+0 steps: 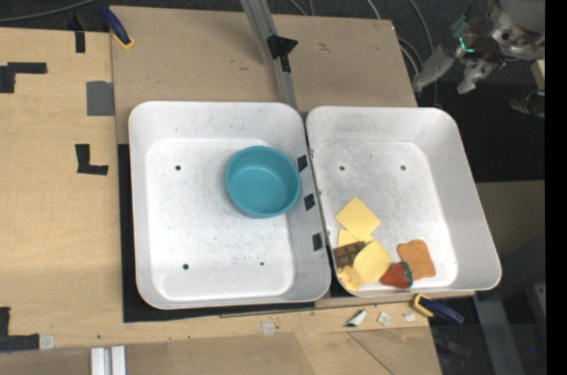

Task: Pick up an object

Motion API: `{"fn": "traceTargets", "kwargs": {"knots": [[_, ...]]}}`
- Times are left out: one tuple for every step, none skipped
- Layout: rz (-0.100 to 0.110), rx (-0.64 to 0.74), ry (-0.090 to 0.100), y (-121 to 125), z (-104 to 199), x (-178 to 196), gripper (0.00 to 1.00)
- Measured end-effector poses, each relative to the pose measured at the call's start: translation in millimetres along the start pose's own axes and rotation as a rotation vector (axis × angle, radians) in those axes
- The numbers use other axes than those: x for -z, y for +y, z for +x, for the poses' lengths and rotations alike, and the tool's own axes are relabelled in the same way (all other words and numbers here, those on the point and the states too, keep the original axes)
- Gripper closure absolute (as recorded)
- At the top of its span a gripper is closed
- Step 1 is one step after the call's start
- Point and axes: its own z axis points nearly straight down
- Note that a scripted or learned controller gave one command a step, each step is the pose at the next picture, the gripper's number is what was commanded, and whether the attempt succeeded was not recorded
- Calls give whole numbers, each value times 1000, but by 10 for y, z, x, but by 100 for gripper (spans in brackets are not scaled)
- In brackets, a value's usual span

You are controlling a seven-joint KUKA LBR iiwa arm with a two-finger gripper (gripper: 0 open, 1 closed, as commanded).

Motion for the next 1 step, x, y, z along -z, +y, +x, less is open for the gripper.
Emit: {"fn": "traceTargets", "kwargs": {"knots": [[0,0,0,0,-1,0,0]]}}
